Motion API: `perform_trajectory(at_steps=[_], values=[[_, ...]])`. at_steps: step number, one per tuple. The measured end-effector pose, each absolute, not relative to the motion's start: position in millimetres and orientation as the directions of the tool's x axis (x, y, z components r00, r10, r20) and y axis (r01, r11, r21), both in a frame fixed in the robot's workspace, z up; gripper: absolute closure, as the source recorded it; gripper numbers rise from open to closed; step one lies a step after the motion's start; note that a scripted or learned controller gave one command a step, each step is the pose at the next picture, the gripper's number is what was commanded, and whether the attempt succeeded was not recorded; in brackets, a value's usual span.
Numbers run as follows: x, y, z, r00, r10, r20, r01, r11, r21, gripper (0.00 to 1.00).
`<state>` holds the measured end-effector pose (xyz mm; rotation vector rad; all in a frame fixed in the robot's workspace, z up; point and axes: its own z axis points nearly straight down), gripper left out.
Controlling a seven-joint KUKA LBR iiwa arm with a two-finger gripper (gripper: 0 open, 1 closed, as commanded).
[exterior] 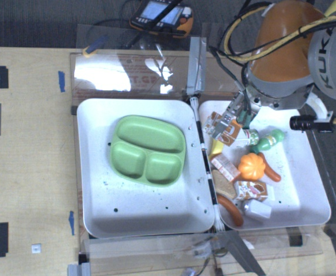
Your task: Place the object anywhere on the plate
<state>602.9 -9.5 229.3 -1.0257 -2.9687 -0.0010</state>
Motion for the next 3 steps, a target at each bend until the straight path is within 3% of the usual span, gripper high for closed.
perform_trajectory(at_steps=[1,2,3], values=[[612.9,49,185,-0.788,0.615,0.000,0.615,0.788,0.001,1.00],[633.1,136,204,-0.841,0.541,-0.003,0.541,0.841,0.004,1.00],[633.2,136,205,-0.841,0.542,-0.003,0.542,0.841,0.004,0.00]])
